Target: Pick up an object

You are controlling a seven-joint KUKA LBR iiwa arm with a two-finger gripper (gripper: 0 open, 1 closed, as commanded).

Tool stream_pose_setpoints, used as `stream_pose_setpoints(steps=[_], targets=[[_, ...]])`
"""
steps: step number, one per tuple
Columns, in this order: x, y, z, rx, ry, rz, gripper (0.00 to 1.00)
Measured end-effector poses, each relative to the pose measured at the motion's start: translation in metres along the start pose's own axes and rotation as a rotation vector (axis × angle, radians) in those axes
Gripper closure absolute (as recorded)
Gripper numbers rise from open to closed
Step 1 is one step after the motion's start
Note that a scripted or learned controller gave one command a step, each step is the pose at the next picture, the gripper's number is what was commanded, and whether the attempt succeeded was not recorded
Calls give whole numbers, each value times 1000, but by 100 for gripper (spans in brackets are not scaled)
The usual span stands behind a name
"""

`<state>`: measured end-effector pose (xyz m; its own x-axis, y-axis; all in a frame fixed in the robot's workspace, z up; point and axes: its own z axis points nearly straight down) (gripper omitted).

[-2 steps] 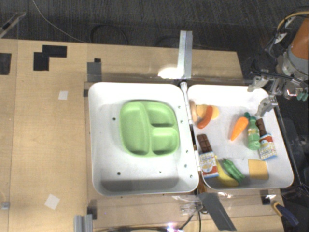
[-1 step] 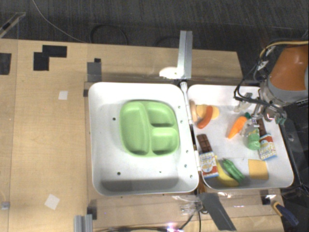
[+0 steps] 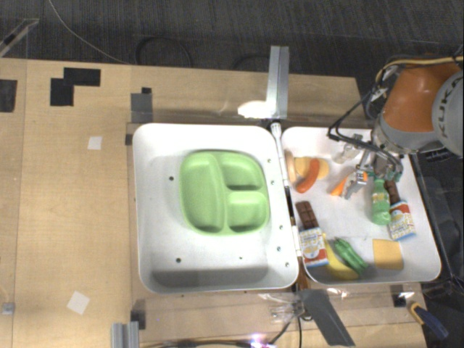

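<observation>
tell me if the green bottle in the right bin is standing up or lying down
Lying down. The green bottle rests lengthwise on the floor of the right bin, just under the gripper.

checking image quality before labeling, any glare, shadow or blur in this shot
Camera view: a blown-out glare patch on the bench behind the left bin; soft shadow along that bin's near inner wall; the green tray is evenly lit; the gripper and small items in the right bin look slightly soft.

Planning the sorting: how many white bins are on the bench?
2: the left bin holds a green tray; the right bin, touching it, holds the small items.
</observation>
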<state>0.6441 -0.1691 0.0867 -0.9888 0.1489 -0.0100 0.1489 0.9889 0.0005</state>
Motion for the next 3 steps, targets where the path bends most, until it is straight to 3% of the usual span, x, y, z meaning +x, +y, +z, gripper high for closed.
stream_pose_setpoints(steps=[1,2,3], targets=[[-2,68,0,-3,-1,-30,0],[8,75,-1,1,-1,131,0],[-3,84,-1,6,13,180,0]])
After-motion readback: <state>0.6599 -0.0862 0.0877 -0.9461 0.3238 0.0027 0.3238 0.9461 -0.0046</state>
